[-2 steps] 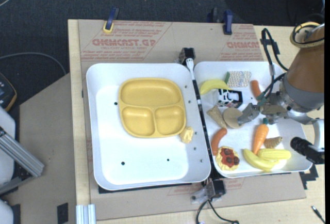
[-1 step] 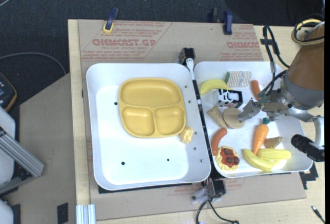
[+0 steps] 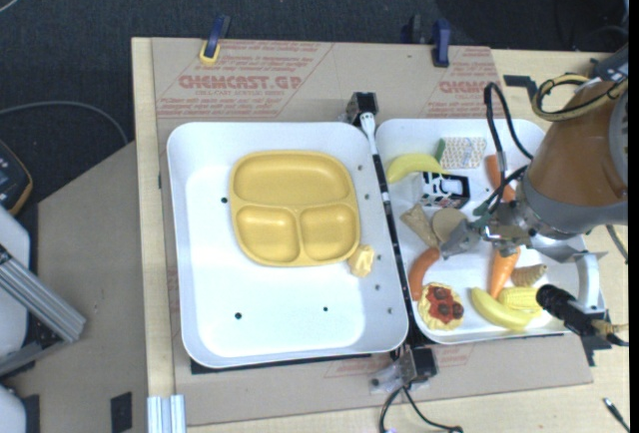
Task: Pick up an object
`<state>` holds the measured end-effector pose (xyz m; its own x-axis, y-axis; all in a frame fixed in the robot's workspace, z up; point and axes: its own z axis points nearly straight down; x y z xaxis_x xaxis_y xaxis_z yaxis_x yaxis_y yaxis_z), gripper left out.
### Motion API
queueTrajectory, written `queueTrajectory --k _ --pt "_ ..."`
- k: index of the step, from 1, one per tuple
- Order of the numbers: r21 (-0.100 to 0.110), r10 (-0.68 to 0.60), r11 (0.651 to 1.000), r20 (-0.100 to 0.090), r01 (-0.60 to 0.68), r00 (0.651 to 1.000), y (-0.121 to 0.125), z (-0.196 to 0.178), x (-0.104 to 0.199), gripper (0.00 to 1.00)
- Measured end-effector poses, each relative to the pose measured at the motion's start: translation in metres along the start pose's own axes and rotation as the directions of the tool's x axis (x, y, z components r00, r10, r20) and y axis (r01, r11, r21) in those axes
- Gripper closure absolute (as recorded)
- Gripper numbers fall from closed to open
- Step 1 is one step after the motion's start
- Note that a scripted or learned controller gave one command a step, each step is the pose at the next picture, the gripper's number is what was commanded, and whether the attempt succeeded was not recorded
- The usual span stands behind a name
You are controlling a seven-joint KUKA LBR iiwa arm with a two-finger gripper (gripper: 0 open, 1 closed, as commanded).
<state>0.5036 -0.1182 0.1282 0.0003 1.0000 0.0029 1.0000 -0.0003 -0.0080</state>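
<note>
The right bin holds several toy foods: a yellow banana, a white checked piece, a black-and-white card, a tan lump, a red sausage, a small pizza, an orange carrot and a second banana. My gripper hangs low over the middle of this bin, just right of the tan lump and left of the carrot. The wrist and arm hide what lies beneath them.
In the left bin lies a yellow divided plate, with a small pale yellow piece by the bin's right wall. Clamps sit at the bench's back edge, and cables run along the right side.
</note>
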Motion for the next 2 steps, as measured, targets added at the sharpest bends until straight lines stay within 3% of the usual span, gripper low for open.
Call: queueTrajectory --k 1,2 --pt "-0.003 0.000 1.000 0.001 0.000 1.000 -0.001 0.046 0.001 0.00" --pt "-0.009 0.002 1.000 0.003 -0.002 1.000 0.000 0.033 0.000 1.00"
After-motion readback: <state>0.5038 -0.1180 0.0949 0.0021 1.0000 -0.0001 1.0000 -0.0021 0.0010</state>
